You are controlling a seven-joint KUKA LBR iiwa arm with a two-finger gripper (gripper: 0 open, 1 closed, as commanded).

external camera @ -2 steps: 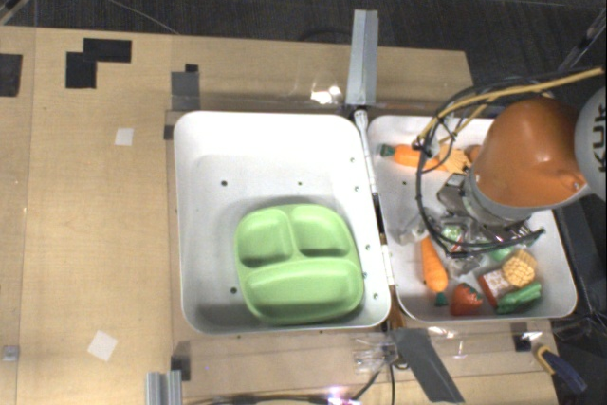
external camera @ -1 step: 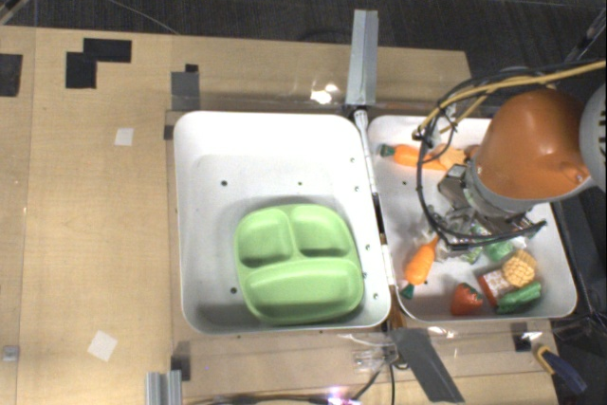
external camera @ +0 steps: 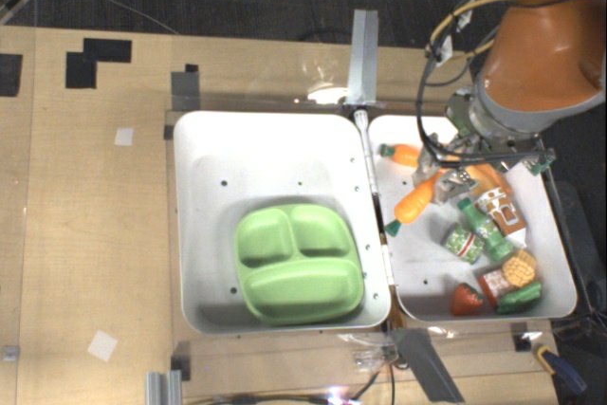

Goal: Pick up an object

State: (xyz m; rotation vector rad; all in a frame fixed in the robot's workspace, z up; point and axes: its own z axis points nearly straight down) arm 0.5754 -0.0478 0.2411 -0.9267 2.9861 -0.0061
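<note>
The right bin (external camera: pixel 417 270) holds several toy foods. An orange carrot (external camera: pixel 414 201) lies tilted near its left wall, and a smaller carrot (external camera: pixel 403 153) sits at the back left. My gripper (external camera: pixel 453 175) hangs low over the back of this bin, just right of the larger carrot's top end. The orange-banded wrist (external camera: pixel 545 57) above hides part of it. A brown-and-white box (external camera: pixel 500 209) and a green bottle (external camera: pixel 484 228) lie just below the gripper. A green can (external camera: pixel 462 243) rests beside them.
A red strawberry (external camera: pixel 466 300), a small red box (external camera: pixel 495 283), a yellow waffle-like piece (external camera: pixel 519 268) and a green item (external camera: pixel 519 298) crowd the right bin's front right. A green divided plate (external camera: pixel 299 263) lies in the left bin (external camera: pixel 218 166). A metal post (external camera: pixel 363 57) stands behind the divider.
</note>
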